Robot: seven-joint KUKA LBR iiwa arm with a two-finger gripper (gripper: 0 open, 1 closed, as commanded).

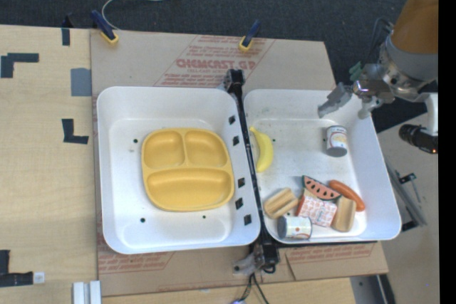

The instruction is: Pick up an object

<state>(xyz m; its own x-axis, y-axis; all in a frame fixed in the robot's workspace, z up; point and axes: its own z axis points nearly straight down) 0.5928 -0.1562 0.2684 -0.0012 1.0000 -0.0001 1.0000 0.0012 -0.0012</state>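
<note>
**Approach step — nothing picked up yet**

Gripper (349, 97) poised over the far right corner of the right bin (285, 105), fingers spread apart and holding nothing. Hangs just up and to the side of a small upright can (335, 139) — the nearest candidate, standing alone on bare bin floor. Well apart from it, toward the near edge: a clustered heap of toy food — watermelon slice (319, 189), hot dog (346, 194), bread roll (280, 202), a red-and-white carton (314, 209), a second can (294, 226) lying on its side. Banana (263, 150) pressed against the divider between the bins. Yellow sectioned plate (188, 169) alone in the left bin (114, 174), both bins resting on the counter (43, 153).

Judged to be the reach-in stage, before any descent. Next move likely calls for shifting over a target, lining the open fingers across it, then lowering. Lone can probably simplest — round sides could slip if squeezed off-centre. Crowded heap riskier, neighbours touching.
</note>
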